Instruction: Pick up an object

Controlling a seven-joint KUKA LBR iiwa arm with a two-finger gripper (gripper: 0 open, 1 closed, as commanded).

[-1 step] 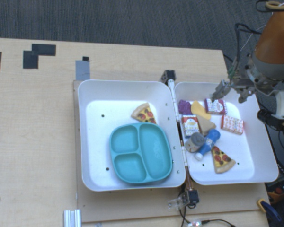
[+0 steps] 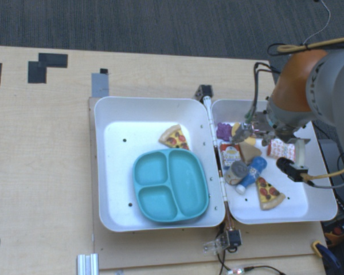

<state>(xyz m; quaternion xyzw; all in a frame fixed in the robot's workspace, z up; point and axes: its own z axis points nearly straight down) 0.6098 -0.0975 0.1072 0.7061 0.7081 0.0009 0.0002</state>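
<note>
Toy pile (image 2: 246, 159): clustered at right bin's (image 2: 309, 211) left side, beneath gripper (image 2: 245, 132); finger state cannot be told. Left bin (image 2: 112, 171): teal divided plate (image 2: 171, 185), pizza slice (image 2: 174, 137) near back wall. Wooden bench (image 2: 40, 171), grey carpet beyond.

No legible text, apparently.

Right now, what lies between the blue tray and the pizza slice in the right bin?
In the camera view, between the blue tray and that pizza slice run the two bins' adjoining white walls, then a blue bottle-like toy beside a grey round piece.
</note>
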